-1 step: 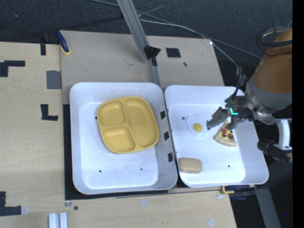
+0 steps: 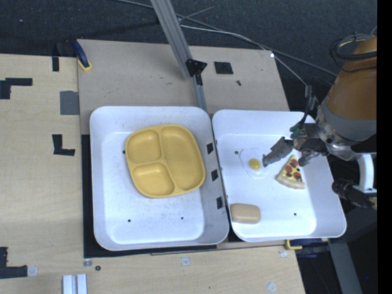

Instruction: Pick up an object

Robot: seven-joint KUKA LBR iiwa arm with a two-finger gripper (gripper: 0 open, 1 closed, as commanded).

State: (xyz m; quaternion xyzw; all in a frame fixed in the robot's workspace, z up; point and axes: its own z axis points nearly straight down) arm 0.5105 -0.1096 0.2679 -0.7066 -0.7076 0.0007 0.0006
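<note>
In the right bin [image 2: 318, 222] lie a toy pizza slice [image 2: 291, 175], a small fried egg [image 2: 255, 165] and a beige oblong block [image 2: 245, 213]. My gripper [image 2: 286, 157] hangs over the middle right of this bin, just above the upper end of the pizza slice. It is open: one dark finger [image 2: 273, 154] points left towards the egg, and the other sits at the slice's right. Nothing is clamped between them. The grey arm with its orange band [image 2: 358, 72] comes in from the right.
The left bin [image 2: 110, 219] holds a yellow divided plate [image 2: 164, 160]. A metal pole [image 2: 174, 29] slants down to the gap between the bins. Cables run across the dark floor behind the bench. The beige block lies near the right bin's front wall.
</note>
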